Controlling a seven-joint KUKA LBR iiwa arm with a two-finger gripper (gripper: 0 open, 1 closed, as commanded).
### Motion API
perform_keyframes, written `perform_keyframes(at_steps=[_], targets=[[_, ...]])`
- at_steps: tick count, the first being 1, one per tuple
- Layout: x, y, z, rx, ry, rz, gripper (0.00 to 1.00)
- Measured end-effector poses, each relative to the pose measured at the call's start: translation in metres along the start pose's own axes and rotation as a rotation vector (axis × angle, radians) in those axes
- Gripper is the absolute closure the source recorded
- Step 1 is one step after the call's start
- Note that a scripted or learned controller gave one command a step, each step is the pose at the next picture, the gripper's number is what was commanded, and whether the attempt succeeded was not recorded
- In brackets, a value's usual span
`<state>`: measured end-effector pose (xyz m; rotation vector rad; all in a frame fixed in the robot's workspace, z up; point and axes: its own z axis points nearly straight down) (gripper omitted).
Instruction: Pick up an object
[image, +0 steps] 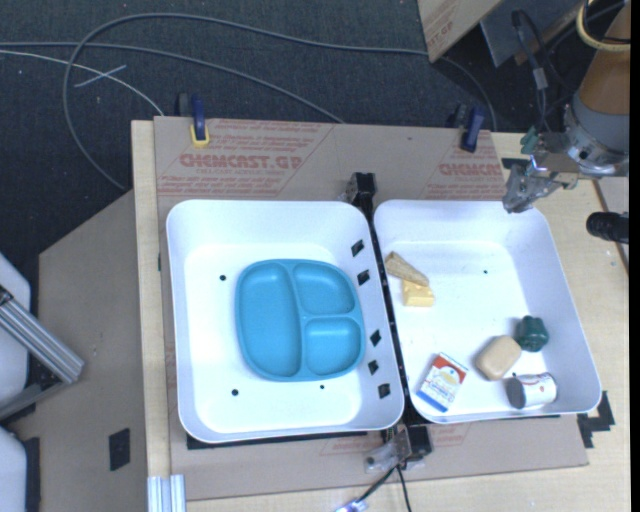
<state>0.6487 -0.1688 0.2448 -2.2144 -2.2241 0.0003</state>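
Tan block (498, 356), green knob (531, 333) touching

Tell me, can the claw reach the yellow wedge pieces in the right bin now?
Probably yes. The claw hovers at the right bin far corner; the wedge pieces lie uncovered, apart from other items.

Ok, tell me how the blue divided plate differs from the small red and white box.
The blue divided plate lies in the left bin; the small red and white box lies in the right bin, near its front edge. The plate is far larger than the box. The plate is one plain blue, with three compartments; the box is printed in red and white. Both lie flat on a white bin floor.
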Motion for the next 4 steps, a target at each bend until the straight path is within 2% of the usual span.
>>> perform_keyframes(at_steps=[4], targets=[[0.213,-0.024,0.027,0.002,0.001,-0.002,1.00]])
